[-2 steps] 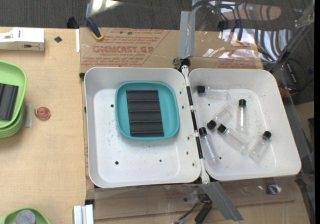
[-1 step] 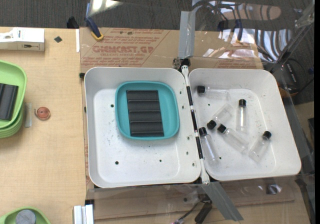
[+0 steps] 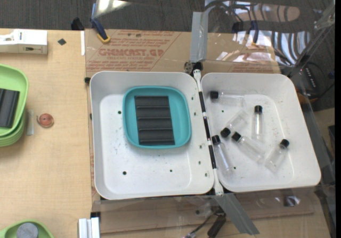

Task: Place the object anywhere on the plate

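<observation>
A teal plate [image 3: 181, 120] with a dark ribbed insert lies in the left white bin [image 3: 106, 141]. Several clear vials with black caps lie scattered in the right white bin [image 3: 298, 167]: one at the top left [image 3: 222, 97], one upright in the middle [image 3: 258, 120], a pair near the centre [image 3: 234, 128], one long vial [image 3: 249, 146], one at the right [image 3: 277, 154] and one along the left wall [image 3: 221, 154].
A green tray [image 3: 16, 93] with a dark block sits at the far left on the wooden bench. A small orange disc [image 3: 46, 120] lies beside it. A white box [image 3: 24, 42] rests at the top left. Cardboard [image 3: 133, 48] lies behind the bins.
</observation>
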Motion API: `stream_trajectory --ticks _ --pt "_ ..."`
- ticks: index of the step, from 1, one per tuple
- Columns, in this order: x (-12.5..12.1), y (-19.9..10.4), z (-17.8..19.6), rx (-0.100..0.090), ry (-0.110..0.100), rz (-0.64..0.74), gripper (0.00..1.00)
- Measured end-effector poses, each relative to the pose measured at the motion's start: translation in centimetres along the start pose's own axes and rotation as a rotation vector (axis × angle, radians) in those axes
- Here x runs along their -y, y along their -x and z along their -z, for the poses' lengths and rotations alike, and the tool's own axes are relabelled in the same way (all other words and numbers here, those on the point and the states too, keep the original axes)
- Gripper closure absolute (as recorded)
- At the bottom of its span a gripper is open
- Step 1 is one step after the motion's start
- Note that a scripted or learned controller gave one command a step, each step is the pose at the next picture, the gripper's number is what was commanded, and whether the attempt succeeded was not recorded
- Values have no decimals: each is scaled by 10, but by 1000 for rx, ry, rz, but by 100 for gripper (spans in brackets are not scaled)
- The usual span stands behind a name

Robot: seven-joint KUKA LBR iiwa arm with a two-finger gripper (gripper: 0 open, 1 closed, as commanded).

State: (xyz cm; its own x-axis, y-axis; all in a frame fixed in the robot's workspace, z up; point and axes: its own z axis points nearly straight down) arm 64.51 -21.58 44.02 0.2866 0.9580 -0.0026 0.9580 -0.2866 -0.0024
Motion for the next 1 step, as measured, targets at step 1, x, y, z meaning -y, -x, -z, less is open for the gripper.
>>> stream_trajectory --ticks 1 --pt "0 0 0 0 0 0 0"
